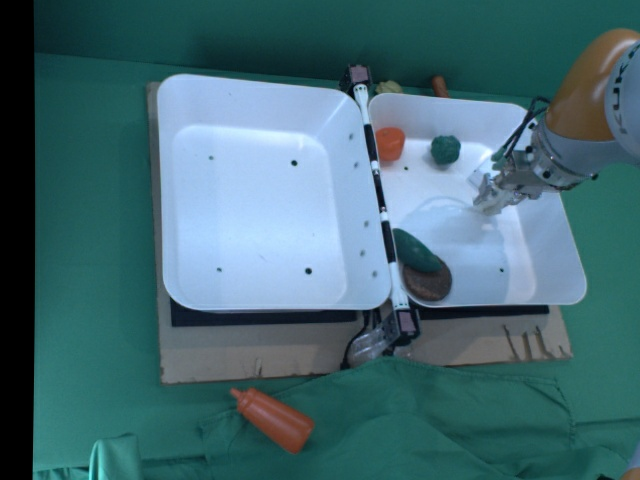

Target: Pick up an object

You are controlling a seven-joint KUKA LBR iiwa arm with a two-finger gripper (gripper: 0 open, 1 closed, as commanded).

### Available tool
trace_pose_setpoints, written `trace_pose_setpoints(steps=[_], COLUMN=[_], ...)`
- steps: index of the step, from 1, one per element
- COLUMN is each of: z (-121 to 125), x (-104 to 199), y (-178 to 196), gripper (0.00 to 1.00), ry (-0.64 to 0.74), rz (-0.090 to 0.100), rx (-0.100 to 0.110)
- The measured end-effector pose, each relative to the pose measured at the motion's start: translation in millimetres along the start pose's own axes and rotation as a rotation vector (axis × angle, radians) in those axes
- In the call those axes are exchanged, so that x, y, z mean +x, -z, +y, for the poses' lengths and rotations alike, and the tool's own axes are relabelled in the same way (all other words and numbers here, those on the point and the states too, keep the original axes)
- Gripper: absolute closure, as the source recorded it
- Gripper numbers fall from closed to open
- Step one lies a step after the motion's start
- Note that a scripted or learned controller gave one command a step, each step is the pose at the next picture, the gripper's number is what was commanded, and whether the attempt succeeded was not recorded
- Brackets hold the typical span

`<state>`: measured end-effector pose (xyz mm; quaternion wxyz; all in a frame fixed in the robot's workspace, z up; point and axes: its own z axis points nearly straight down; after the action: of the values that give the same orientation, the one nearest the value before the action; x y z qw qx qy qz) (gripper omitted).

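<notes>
Green ball (445, 149): sitting in the right bin (555, 258), near the orange cup (390, 143).
Tool (488, 200): hanging over the right bin, holding nothing; how wide it is opening, I cannot tell.

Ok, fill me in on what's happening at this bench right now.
A grey KUKA arm with an orange band reaches in from the right, its gripper low over the right-hand white bin. That bin holds a small orange cup, a dark green lump, a long dark green piece and a brown round disc. Nothing is seen between its fingers. An orange bottle lies outside on the green cloth.
</notes>
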<state>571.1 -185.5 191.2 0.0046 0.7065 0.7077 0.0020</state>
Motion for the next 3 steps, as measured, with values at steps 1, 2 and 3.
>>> trace_pose_setpoints(steps=[1,2,3], z=[-47.4,-59.0,-100.5], x=[-2.8,35.7,-4.1], y=[76.1,-10.0,-5.3], gripper=[1.0,1.0,1.0], ry=[-0.008,-0.006,-0.009], rz=[-0.001,-0.003,-0.002], rx=[-0.001,-0.003,-0.009])
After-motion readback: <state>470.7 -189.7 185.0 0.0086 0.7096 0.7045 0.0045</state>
